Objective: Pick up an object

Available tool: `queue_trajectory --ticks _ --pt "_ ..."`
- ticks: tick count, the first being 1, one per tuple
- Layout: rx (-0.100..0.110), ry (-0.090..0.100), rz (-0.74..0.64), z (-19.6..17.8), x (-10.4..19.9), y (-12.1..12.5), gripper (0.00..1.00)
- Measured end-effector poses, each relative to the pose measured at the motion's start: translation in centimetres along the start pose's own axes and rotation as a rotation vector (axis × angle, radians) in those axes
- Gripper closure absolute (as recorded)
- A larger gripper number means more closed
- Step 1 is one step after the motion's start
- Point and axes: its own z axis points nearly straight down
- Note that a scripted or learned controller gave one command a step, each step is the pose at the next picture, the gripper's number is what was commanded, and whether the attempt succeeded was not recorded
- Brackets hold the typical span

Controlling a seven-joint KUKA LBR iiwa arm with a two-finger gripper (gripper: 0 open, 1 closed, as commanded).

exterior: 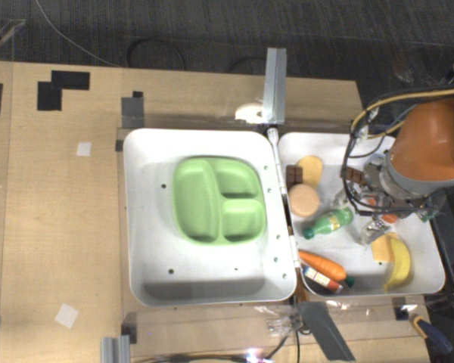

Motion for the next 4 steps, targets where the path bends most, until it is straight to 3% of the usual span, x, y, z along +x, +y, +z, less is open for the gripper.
queue_trajectory --ticks 1,2,4 --pt "-0.001 -0.004 -0.096 -0.1 -2.0 5.3 0.00" --pt "0.000 0.000 0.013 -0.1 -3.1 6.3 0.00" --pt "-0.003 0.001 0.117 0.0 -4.4 5.5 0.00"
